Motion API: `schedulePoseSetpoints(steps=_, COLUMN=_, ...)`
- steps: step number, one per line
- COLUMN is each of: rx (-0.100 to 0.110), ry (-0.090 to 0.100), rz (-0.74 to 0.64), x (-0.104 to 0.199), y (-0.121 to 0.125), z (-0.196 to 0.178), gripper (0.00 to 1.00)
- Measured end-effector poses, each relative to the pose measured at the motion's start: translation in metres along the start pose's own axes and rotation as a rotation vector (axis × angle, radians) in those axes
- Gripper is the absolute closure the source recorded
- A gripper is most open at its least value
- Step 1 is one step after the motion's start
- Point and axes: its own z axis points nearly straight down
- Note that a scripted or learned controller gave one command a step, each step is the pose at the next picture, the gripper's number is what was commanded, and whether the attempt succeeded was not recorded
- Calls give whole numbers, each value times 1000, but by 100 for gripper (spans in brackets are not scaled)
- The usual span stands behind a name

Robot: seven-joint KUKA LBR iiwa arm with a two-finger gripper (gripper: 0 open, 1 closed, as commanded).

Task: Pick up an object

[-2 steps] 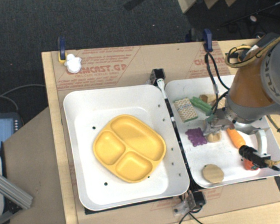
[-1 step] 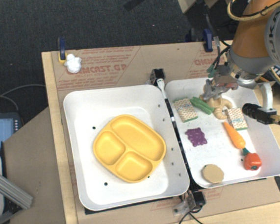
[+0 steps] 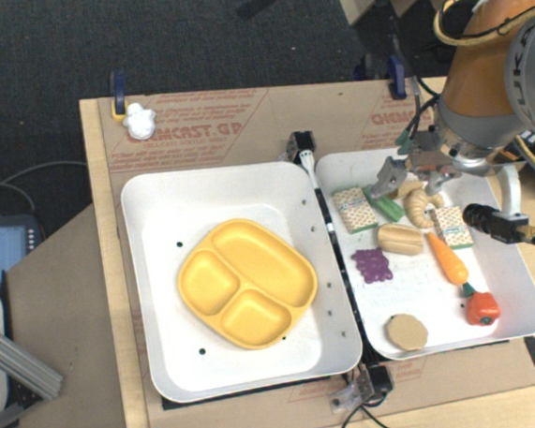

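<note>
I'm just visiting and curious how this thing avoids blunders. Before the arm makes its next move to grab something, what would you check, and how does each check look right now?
1. Gripper is over the right bin, where the objects lie: ok.
2. An object sits right beneath it, the croissant: ok.
3. Target stands free of neighbours: not ok; the croissant touches the green piece and a patterned packet.
4. Nothing already between the fingers: cannot tell.
5. Left bin has room for a drop; it holds just the yellow divided plate: ok.
</note>
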Motion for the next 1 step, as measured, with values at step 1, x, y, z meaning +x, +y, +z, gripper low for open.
schedulePoseSetpoints(steps=1, rx=6, ry=3, rz=7, x=-31, y=-46, z=118, gripper=0)
